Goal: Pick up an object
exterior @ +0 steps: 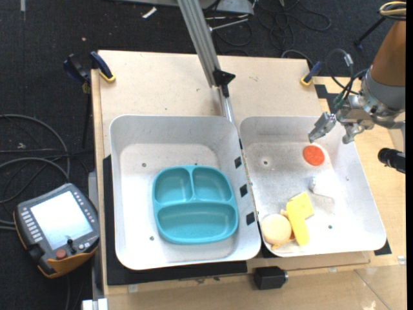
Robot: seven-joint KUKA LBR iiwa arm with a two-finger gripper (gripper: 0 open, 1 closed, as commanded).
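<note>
Reach is the question we weigh first, and the gripper (pixel 336 130) hangs over the far right corner of the right bin (pixel 361 199), with its two fingers spread apart and nothing between them. We see the nearest candidate, a small orange-red disc (pixel 313 155), lying on the bin floor just beside the gripper, a little toward the near edge and slightly to the left as the camera sees it. That offset is the relation our coming move turns on: we judge the arm needs only a short shift forward and down to bring the fingers over the disc. Being round, it has no long axis to align with, so wrist angle should matter little. Well apart from the gripper, near the front rim of the same bin, a yellow block (pixel 299 216) lies with its long axis running roughly front to back, touching a pale round ball (pixel 275 228) on its left. A small grey piece (pixel 313 186) sits between the disc and the block; it is too small for us to name. The left bin (pixel 129 141) holds a teal divided tray (pixel 193 205), far from the gripper.
</note>
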